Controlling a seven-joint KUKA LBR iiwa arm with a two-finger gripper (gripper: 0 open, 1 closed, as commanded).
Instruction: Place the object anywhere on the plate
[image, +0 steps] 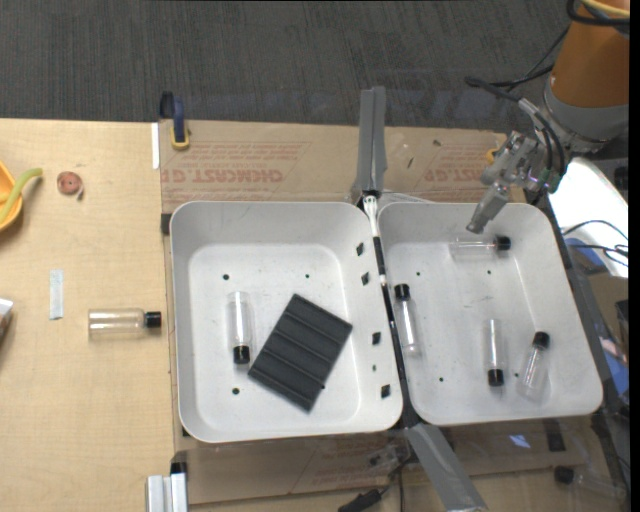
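Gripper (478, 226) (finger state unclear) hangs over the right bin (570, 300), its tip just above a clear vial (480, 246) lying at its 6 o'clock; dark plate (300, 352) rests in the left bin (200, 300).

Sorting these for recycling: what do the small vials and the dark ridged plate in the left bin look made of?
The vials look like clear glass or plastic, see-through with black caps. The plate looks like matte black rubber or plastic, ribbed and unreflective.
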